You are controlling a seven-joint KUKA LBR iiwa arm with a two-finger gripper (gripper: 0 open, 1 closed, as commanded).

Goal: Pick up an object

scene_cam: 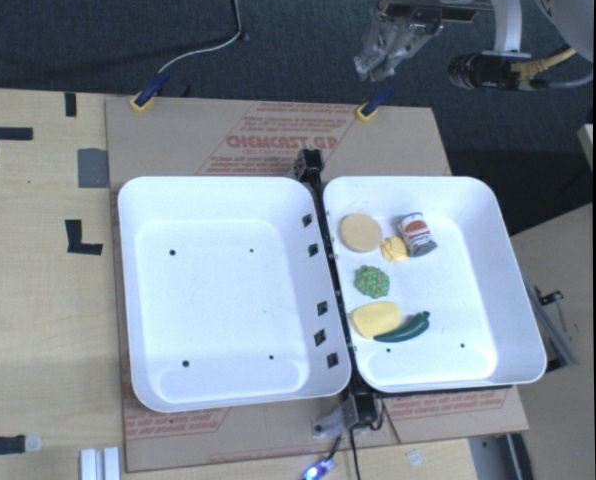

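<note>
The right bin [478, 268] holds several small objects: a round tan cookie [360, 232], a red and white can [415, 235] lying on its side, a small yellow piece [394, 249], a green bumpy ball [372, 282], a yellow lemon-like piece [376, 318] and a dark green pepper [405, 329]. My gripper [380, 60] hangs high above the bench, beyond the far edge of the bins, well away from all of them. Nothing shows between its fingers.
The left bin [218, 288] sits beside the right one, joined by a black hinge strip [323, 268]. Both rest on a cardboard sheet [268, 138] held by yellow and blue clamps [150, 92]. A cable [218, 38] runs over the dark floor at the back.
</note>
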